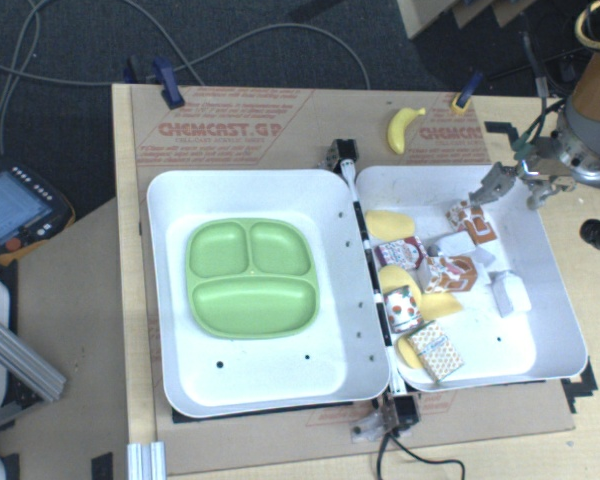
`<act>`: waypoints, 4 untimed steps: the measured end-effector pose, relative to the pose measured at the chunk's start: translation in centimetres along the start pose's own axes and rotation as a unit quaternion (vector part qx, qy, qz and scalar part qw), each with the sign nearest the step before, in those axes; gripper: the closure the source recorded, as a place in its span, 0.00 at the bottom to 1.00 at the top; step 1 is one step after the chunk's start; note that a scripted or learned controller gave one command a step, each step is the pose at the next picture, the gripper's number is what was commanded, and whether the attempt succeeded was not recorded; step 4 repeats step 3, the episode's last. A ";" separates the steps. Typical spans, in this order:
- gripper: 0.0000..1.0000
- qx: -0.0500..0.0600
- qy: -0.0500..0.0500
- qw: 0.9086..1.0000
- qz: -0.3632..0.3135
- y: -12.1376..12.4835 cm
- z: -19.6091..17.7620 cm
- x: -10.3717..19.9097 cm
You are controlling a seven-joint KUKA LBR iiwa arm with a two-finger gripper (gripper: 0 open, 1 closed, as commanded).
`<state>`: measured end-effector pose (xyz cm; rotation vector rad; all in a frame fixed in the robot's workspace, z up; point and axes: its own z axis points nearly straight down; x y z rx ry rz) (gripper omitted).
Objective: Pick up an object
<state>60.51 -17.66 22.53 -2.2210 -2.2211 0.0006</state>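
The right bin (550, 258) holds a heap of small objects. A red and white packet (474, 222) lies near its back. Another red packet (454, 272), a yellow lemon-like piece (390, 225), a printed can (402, 306) and a checked pouch (438, 352) lie along its left side. A small white block (510, 293) lies apart to the right. My gripper (510, 194) hangs over the bin's back right part, open, with nothing between its fingers. Its left fingertip (486, 192) is just above the red and white packet.
The left bin (170, 208) holds a green divided plate (250, 276). A toy banana (404, 128) lies on the cardboard behind the right bin. Blue clamps (167, 82) stand at the board's back edge. A handheld controller (15, 213) sits at far left.
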 end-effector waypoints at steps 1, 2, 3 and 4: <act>0.00 -0.008 -0.002 1.000 0.000 0.0 12.4 -2.5; 0.00 -0.001 0.000 1.000 -0.001 5.8 14.0 -0.5; 1.00 -0.003 -0.002 1.000 -0.001 5.8 12.9 -0.5; 1.00 -0.003 -0.002 1.000 -0.001 5.8 12.9 -0.5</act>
